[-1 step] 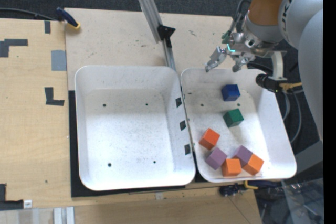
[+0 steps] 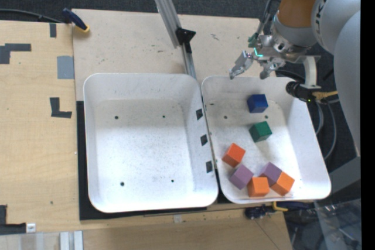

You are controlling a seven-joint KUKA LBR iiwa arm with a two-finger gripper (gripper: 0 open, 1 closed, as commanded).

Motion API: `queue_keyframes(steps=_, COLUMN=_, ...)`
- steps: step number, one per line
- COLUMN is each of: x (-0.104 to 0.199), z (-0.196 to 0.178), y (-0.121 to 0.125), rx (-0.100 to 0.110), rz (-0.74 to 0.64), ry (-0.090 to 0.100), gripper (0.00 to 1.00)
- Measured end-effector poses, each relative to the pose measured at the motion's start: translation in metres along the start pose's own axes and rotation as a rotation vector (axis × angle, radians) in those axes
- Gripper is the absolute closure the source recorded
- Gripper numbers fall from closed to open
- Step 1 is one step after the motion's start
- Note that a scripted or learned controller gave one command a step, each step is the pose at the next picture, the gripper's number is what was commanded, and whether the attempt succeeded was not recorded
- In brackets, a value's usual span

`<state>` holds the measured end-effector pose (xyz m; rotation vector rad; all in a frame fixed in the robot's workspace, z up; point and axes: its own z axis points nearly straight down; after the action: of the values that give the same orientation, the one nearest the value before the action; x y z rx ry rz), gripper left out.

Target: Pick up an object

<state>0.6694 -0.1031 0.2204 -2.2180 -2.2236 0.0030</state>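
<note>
Pale plywood bench [image 2: 135, 38] over dark carpet at frame top; two glossy white plastic bins, left bin [image 2: 140, 143] speckled. Right bin [image 2: 304, 137] holds matte cubes: blue cube [image 2: 257, 103], green cube [image 2: 261, 130], orange and purple ones lower. Gripper [image 2: 252, 70], upper right above the bin's far rim, fingers spread, holding nothing.

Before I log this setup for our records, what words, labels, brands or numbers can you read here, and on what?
No readable text.
The cubes, such as the blue cube, are plain on every visible face.
The grey tape patches on the bench carry no writing.
The arm shows no legible brand.
</note>
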Motion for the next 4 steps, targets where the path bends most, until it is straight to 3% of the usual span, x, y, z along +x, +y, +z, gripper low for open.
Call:
queue_keyframes(steps=2, x=0.008, z=0.128, y=0.001, rx=0.008, rz=0.000, ry=0.000, gripper=0.00)
queue_keyframes(steps=3, x=0.008, z=0.129, y=0.001, rx=0.002, rz=0.000, ry=-0.001, gripper=0.00)
queue_keyframes(steps=4, x=0.009, z=0.119, y=0.001, rx=0.002, rz=-0.001, ry=-0.002, gripper=1.00)
